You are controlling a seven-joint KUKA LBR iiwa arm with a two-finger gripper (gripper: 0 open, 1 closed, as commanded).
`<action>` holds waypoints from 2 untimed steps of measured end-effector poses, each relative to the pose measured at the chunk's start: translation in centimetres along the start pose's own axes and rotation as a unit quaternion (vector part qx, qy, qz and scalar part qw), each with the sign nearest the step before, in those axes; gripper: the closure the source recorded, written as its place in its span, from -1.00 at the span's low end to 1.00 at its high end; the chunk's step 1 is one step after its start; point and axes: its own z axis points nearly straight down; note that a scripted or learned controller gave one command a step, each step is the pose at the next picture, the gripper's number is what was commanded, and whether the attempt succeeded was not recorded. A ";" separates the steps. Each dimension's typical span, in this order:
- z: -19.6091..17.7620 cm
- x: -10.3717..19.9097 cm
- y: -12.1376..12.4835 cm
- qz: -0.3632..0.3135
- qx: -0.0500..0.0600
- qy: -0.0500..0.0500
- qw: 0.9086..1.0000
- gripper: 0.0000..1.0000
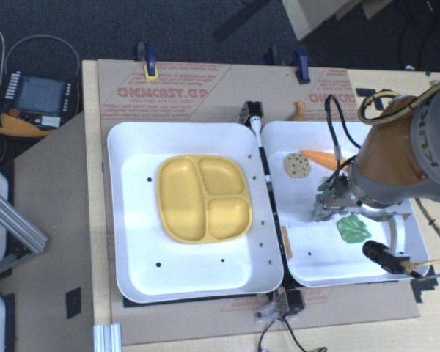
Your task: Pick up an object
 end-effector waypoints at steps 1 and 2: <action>-6.0 0.4 -0.5 -0.001 -0.003 -0.001 1.000 1.00; -10.9 1.4 -0.3 -0.002 -0.004 -0.001 1.000 1.00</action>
